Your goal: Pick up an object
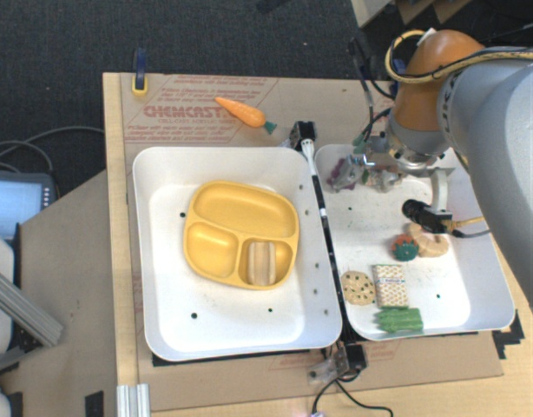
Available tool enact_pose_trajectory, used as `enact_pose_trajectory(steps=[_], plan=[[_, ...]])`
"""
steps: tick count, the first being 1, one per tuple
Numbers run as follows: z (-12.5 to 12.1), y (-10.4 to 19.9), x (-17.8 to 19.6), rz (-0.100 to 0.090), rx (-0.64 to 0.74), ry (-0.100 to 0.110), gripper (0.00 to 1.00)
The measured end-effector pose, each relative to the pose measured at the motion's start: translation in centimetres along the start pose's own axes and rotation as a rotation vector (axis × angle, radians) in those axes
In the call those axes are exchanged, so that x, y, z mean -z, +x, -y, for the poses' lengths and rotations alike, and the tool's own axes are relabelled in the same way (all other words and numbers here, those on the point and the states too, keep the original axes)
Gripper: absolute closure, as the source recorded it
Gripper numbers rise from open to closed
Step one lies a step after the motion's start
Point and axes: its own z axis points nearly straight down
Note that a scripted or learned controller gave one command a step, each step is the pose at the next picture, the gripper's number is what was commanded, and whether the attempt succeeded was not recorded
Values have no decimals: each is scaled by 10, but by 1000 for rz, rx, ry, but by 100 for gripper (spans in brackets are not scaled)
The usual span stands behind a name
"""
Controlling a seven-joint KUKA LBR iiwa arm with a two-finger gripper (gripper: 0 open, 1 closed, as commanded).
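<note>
The grey arm with the orange band reaches into the right white bin (475, 315) from the right, and its tool (369, 165) hangs low over that bin's far left corner, beside a small purplish-grey object (342, 174) lying against the far wall. Whether the tool is open, closed or gripping cannot be told from here. The other candidates lie toward the bin's near edge, well apart from the tool: a teal and tan round toy (419, 246), a speckled cookie (358, 287), a pale cracker packet (390, 285) and a green ridged piece (398, 321). The purplish object, just to the tool's left, looks the likeliest target. A yellow divided plate (240, 233) fills the left bin (154, 259), and an orange toy carrot (241, 112) rests on the surface (119, 233) beyond.
</note>
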Motion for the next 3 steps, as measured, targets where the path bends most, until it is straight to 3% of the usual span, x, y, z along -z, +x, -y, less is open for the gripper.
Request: enact_pose_trajectory(steps=[3], plan=[[0,-1,0,-2,-1,0,0]])
